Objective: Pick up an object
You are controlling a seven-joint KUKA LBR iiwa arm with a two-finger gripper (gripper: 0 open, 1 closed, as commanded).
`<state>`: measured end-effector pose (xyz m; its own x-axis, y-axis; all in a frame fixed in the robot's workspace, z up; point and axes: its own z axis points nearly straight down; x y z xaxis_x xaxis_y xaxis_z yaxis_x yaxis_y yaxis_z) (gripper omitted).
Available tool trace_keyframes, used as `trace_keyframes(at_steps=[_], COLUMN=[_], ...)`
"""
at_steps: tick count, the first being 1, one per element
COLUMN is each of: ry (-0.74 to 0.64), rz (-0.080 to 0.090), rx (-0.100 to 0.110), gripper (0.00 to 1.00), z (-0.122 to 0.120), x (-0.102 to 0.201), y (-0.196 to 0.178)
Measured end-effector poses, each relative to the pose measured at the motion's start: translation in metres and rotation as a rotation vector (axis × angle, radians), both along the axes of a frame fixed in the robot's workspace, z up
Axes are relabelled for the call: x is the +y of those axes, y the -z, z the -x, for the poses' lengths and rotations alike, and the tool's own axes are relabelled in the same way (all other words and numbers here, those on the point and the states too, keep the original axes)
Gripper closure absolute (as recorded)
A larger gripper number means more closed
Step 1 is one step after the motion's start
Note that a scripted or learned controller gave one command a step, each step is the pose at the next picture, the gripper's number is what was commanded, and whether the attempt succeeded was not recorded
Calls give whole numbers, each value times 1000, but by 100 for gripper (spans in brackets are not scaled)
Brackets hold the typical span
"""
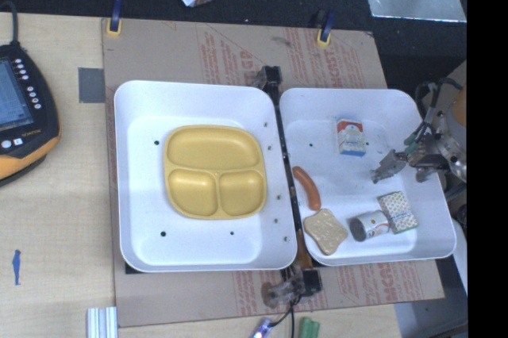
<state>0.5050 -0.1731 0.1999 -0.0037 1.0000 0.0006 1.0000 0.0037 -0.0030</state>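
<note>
Metal two-finger gripper (390,167) hovers with fingers spread, nothing between them, over the smooth white right bin (317,102), just above the patterned square packet (397,211) and grey-capped cylindrical can (370,226).

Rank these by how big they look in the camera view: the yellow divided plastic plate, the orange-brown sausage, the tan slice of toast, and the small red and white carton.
1. Yellow divided plastic plate, by far.
2. to 4. Tan slice of toast, orange-brown sausage and small red and white carton look too alike to rank.
</note>
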Motion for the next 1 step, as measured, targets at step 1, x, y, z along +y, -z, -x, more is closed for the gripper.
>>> trace_keyframes(at_steps=[1], ry=[-3], rz=[1], rx=[2], gripper=[0], z=[-56], x=[57], y=[70])
